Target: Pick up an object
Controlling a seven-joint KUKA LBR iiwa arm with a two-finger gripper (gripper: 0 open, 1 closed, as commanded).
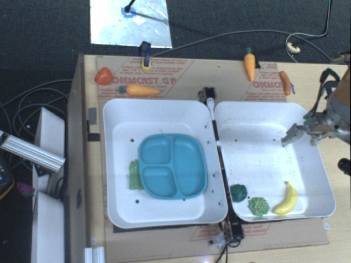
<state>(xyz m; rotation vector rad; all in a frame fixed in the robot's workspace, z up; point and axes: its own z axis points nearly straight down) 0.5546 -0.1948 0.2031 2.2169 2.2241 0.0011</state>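
Observation:
My gripper [303, 137] hangs over the right side of the right bin [258, 147], well above its floor. It stands open with nothing between its fingers. At the bin's front lie a yellow banana [286, 199], a light green knobbly piece [258, 205] and a dark green piece [238, 192], all clear of the gripper. The left bin [120, 147] holds a blue divided plate [172, 166] with a pale green object [134, 175] against its left side.
On the cardboard behind the bins lie a carrot [142, 90], a red-orange piece [103, 76], a second carrot [250, 66] and an orange-red piece [285, 83]. A blue and yellow clamp [146, 56] sits at the back edge. Cables run over the floor.

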